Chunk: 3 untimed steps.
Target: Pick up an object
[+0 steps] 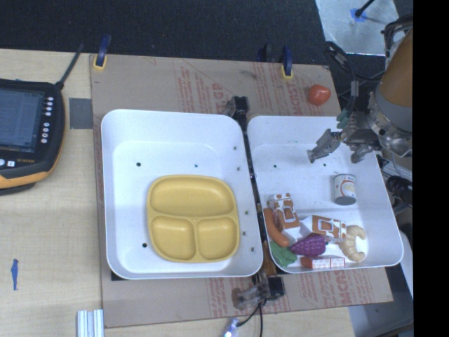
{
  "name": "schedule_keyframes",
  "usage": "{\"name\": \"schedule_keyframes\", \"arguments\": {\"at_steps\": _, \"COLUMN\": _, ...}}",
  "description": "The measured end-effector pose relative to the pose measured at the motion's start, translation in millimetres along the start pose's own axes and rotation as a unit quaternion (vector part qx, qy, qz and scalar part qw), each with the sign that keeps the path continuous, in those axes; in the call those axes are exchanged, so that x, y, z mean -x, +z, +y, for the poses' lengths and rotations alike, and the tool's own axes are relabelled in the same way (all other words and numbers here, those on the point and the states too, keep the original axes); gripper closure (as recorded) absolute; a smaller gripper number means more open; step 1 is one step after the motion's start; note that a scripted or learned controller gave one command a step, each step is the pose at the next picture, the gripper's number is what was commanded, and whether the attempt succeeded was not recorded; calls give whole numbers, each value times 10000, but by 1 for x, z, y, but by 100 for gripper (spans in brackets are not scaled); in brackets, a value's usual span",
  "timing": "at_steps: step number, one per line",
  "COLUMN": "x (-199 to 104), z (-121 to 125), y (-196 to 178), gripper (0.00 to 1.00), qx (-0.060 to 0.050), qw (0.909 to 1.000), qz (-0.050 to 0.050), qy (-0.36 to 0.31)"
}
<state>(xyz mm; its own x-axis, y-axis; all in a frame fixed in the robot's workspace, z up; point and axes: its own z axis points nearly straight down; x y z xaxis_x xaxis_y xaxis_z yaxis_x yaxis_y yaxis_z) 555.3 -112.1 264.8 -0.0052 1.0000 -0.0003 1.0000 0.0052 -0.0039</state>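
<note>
My claw (pixel 339 147) hangs spread open with nothing in it over the right bin (pixel 295 135), just far of the small can (pixel 344 188), probably light, stiff, slippery, so I'd pinch its sides.

A single fixed camera looks down at a slant from above the pale wooden bench (pixel 42 244), taking in both shallow white plastic bins (pixel 119 188) side by side on a brown cardboard sheet (pixel 182 76). It faces toward dark carpet at the far side, from a moderate distance; the grey-and-orange arm (pixel 396 83) enters at right.
</note>
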Motion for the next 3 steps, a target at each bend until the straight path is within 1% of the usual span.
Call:
{"name": "schedule_keyframes", "arguments": {"at_steps": 1, "x": 65, "z": 3, "y": 79, "gripper": 0, "qx": -7, "qw": 10000, "qz": -7, "qy": 6}}
{"name": "schedule_keyframes", "arguments": {"at_steps": 2, "x": 100, "z": 13, "y": 174, "gripper": 0, "qx": -9, "qw": 10000, "qz": -1, "qy": 2}}
{"name": "schedule_keyframes", "arguments": {"at_steps": 3, "x": 88, "z": 70, "y": 172, "gripper": 0, "qx": 9, "qw": 10000, "qz": 2, "qy": 3}}
